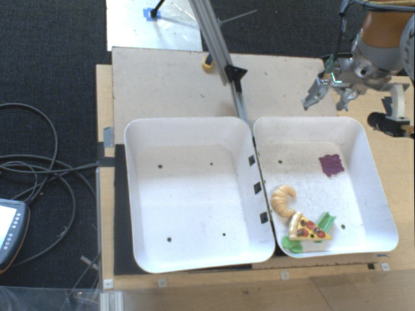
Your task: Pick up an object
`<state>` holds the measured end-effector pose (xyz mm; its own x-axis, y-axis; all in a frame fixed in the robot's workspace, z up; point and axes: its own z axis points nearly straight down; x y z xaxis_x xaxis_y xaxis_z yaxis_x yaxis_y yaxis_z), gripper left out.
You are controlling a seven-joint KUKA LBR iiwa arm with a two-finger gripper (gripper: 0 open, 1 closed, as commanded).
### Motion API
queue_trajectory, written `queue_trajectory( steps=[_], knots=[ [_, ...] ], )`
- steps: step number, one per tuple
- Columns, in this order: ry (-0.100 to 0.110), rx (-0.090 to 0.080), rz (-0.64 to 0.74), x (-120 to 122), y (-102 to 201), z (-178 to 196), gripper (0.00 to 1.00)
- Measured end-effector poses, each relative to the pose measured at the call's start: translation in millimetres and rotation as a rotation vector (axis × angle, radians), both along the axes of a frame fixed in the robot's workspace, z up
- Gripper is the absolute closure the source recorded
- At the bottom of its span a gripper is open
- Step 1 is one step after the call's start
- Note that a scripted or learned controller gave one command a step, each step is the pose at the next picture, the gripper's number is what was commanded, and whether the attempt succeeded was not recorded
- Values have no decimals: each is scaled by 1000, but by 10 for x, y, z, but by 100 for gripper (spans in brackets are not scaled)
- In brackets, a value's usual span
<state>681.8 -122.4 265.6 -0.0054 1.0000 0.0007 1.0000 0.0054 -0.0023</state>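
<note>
Two bins side by side on bench [168, 83], touching along middle. Left bin [139, 173] beside right bin [369, 167]. In right bin: grape bunch [331, 165] toward far right; croissant [283, 199] near dividing wall; pizza slice [307, 229] just in front of croissant, at near edge; green piece [326, 221] touching pizza slice. Gripper [329, 98] above bench behind right bin's far rim. Cables [39, 167] and tablet [10, 229] left of bench.
</note>
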Motion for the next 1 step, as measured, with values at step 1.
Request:
queue_trajectory(
  steps=[1],
  knots=[
    [-4, -2, 2, 6, 0, 30, 0]
  ],
)
